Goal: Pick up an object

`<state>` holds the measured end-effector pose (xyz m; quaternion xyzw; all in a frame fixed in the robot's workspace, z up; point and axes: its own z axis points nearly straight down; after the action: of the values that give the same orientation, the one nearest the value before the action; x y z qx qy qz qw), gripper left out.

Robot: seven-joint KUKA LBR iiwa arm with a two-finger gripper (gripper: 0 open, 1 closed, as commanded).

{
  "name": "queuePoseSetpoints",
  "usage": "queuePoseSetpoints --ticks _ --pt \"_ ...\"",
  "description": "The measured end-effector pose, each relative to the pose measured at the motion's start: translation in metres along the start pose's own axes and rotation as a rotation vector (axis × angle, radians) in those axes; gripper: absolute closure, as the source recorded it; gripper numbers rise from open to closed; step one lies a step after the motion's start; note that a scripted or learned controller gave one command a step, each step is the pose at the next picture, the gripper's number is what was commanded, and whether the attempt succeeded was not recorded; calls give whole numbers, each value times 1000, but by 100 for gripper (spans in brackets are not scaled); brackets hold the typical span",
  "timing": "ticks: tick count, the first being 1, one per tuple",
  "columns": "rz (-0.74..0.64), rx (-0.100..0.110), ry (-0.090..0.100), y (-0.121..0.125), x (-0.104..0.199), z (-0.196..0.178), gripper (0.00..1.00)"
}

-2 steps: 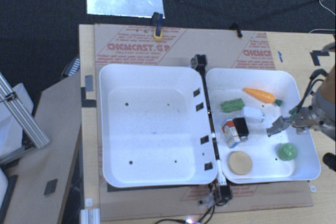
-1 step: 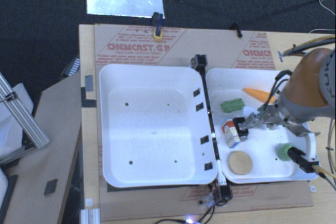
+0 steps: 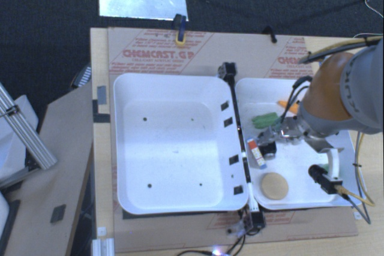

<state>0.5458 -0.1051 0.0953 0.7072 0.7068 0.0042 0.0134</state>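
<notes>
Objects for picking are gathered in the right bin [image 3: 270, 83], which is set just beside the left bin [image 3: 174, 78] on a printed board [image 3: 162, 51]. The gripper [image 3: 275, 138] is positioned inside the right bin, towards its left wall, and is carried by the grey arm [image 3: 366, 93], whose orange band [image 3: 327, 90] is seen above the wrist. Whether the claw is apart or together cannot be told from this slanted angle. A green object [image 3: 264, 120] is seen just beyond the gripper, towards the far side of the bin, and an orange object [image 3: 288, 106] is partly covered by the arm behind it. A small black thing [image 3: 267, 149] is found right at the gripper's tip; whether it is touched or merely close cannot be told. A red-and-white tube [image 3: 257, 155] is laid just left of the black thing, near the bin's left wall. A tan round disc [image 3: 275, 186] is placed nearer the front rim, apart from the other items.
</notes>
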Motion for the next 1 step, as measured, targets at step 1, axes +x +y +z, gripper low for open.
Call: queuePoseSetpoints --ticks 1 --pt "-6 15 8 24 18 9 0"
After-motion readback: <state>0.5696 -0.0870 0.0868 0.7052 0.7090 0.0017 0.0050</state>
